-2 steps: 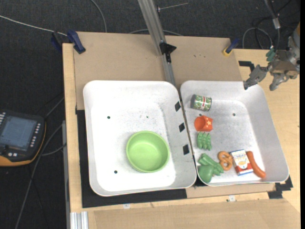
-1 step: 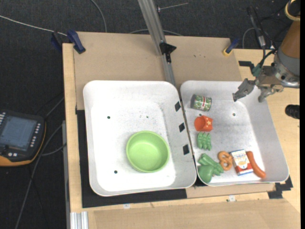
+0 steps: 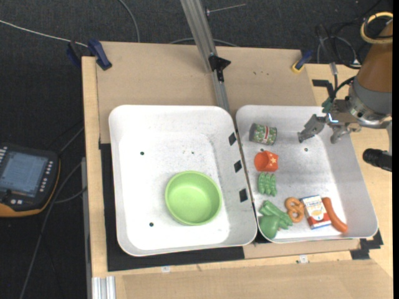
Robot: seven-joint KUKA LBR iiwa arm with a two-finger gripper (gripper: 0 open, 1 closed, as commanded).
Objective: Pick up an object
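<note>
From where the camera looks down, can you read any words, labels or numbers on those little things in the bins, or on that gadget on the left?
No text is legible.
Small can: green and red label, too blurred to read.
Small box: printed front, too small to read.
Handheld pendant: lit screen, nothing readable.
Red cup: a yellow mark, no letters made out.

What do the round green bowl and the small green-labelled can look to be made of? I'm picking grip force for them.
The round green bowl looks like matte moulded plastic: one even colour, soft shading, no sharp glints. The small green-labelled can, lying on its side, looks like a toy tin with a printed wrap; whether it is plastic or metal cannot be told at this size.
</note>
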